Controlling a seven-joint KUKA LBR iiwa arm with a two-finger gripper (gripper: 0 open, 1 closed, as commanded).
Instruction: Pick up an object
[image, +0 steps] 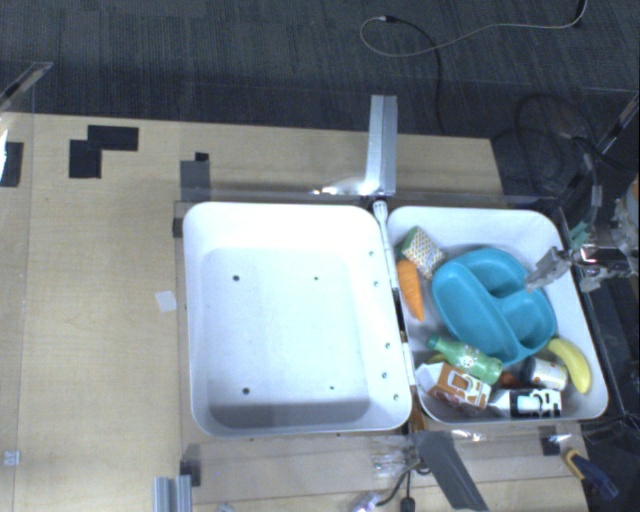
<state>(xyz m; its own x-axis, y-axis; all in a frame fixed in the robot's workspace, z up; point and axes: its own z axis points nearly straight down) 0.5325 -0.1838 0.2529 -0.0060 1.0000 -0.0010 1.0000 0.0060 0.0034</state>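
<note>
The gripper (548, 268) sat at the right bin's (500, 216) far edge next to the blue dish (490, 305), honestly couldn't tell how it was set.

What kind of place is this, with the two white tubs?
Probably a robot lab or test room. Two white bins sit on a wooden bench, the right one full of toys like a blue dish, a carrot and a banana, and a gripper reaches in.

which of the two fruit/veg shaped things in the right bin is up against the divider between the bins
The orange carrot, lying along the right bin's left wall. The yellow banana lies at the opposite, right side.
</note>
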